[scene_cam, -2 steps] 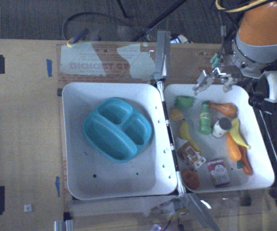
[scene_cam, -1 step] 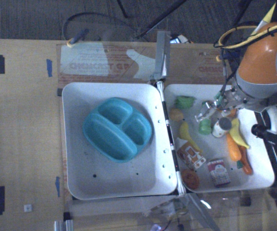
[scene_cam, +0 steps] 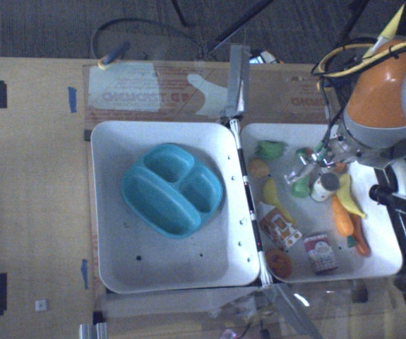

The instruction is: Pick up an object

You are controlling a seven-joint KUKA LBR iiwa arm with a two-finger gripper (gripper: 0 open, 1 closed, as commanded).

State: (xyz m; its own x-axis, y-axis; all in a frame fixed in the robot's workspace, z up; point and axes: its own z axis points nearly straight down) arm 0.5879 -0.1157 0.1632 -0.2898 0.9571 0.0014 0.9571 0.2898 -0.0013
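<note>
The right bin [scene_cam: 390,260] holds several toy food items. Among them are a green piece [scene_cam: 271,149], a brown-yellow ball [scene_cam: 259,167], a yellow piece [scene_cam: 271,193], an orange-and-white box [scene_cam: 280,224], a red box [scene_cam: 320,251], an orange round piece [scene_cam: 280,262], a carrot [scene_cam: 342,217] and a banana [scene_cam: 349,198]. My gripper [scene_cam: 306,168] reaches in from the right, low over the bin's upper middle. A small green item [scene_cam: 300,188] lies just below it, and a white-and-black round item [scene_cam: 323,187] sits beside that. Nothing is visibly lifted.
The left bin [scene_cam: 111,246] holds a teal divided plate [scene_cam: 172,188]. A raised divider [scene_cam: 246,189] separates the two bins. The arm's orange band [scene_cam: 379,90] hangs over the right bin's far right corner. Cardboard and tape marks lie behind the bins.
</note>
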